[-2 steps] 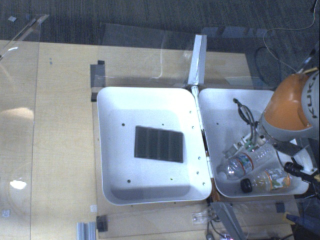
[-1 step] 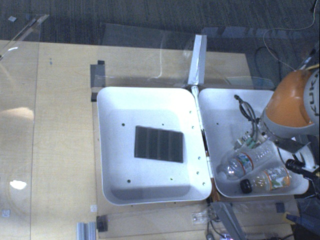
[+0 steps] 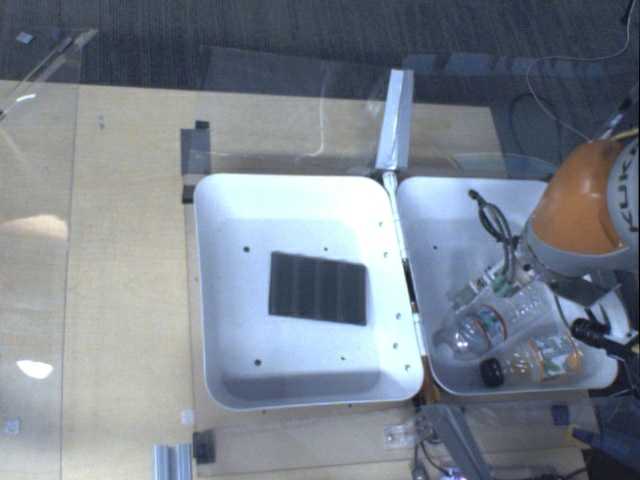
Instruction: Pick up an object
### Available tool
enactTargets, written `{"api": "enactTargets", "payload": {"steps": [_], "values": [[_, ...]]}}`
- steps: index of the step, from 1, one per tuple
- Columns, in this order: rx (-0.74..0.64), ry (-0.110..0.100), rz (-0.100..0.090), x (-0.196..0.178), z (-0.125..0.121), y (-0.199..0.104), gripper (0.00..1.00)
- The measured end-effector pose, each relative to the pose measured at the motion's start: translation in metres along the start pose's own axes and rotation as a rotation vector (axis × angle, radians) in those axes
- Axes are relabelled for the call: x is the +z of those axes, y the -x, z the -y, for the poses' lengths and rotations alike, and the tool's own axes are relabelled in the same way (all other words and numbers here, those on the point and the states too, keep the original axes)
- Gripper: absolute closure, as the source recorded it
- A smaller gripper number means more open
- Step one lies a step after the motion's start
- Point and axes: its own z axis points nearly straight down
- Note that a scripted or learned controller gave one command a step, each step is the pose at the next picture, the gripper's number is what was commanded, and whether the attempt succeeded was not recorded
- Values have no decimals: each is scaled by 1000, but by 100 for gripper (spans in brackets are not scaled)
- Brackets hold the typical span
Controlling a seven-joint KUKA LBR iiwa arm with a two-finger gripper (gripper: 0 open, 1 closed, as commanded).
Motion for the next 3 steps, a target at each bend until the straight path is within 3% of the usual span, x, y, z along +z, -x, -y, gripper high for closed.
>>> {"api": "enactTargets", "payload": {"steps": [1,2,3], "values": [[-102,1,3,10,22,-44,0],[-100,8,5,-1,19,-43,100],[38,-12,-7,-57,-8,-1,100]]}}
